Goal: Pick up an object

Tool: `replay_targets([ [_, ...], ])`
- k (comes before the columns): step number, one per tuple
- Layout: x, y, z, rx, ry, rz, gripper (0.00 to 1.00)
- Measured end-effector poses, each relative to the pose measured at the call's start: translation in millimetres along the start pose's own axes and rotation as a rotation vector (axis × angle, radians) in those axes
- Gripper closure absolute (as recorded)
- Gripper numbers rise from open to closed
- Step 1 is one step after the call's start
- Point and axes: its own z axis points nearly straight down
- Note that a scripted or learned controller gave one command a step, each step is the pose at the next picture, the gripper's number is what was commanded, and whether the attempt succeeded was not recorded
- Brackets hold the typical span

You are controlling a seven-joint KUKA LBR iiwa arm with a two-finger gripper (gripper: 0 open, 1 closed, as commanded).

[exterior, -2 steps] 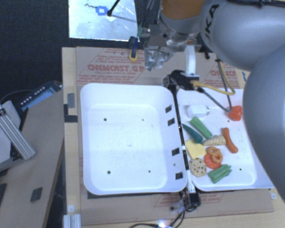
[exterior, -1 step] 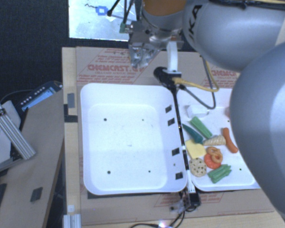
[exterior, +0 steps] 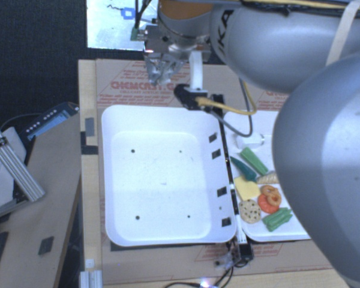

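Several small toy foods lie in the near-left corner of the right bin: a green stick, a dark teal piece, a yellow wedge, a speckled cookie, a red tomato and a green pod. A small white piece lies farther back. My gripper hangs above the cardboard behind the left bin's far edge, well away from the foods. I see nothing in it. The arm's grey bulk hides most of the right bin.
Both bins rest on a cardboard sheet. Black clips line the seam between them. A yellow cable loops off the wrist over the right bin's back. A blue device and an aluminium rail sit off to the left.
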Motion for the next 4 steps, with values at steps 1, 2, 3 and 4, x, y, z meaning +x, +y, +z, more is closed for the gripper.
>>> replay_targets([
  [1,11,0,12,0.002,-0.002,0.002,1.0],
  [2,11,0,15,0.001,-0.002,0.002,1.0],
  [3,11,0,62,0.004,-0.004,0.005,1.0],
  [4,10,-21,77,0.003,-0.003,0.007,1.0],
])
